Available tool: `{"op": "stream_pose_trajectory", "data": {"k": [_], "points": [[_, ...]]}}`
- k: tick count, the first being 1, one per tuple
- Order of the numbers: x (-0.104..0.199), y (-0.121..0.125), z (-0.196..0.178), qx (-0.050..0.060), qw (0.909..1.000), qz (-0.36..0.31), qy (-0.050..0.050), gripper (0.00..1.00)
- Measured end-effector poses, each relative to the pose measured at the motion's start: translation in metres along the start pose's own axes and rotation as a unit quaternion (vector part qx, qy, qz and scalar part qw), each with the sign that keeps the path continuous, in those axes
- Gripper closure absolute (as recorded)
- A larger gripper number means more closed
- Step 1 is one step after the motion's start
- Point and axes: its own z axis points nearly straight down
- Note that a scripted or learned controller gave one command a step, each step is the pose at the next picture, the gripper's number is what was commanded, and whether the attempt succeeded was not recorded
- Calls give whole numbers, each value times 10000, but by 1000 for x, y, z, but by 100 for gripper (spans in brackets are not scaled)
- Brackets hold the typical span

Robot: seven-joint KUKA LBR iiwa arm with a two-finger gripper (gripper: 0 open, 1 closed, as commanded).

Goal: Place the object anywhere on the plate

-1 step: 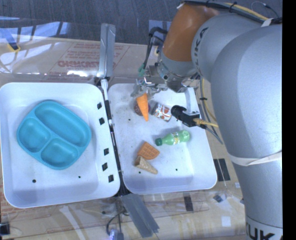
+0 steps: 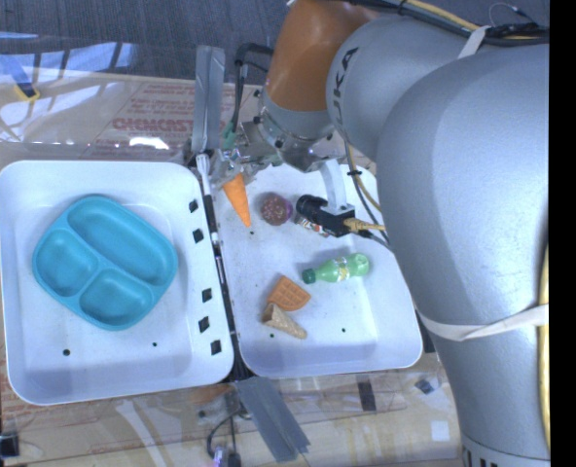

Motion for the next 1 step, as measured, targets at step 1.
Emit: {"op": "stream_pose_trajectory", "data": {"k": [1], "points": [[96, 9, 5, 13, 9983, -581, 2, 100]]}}
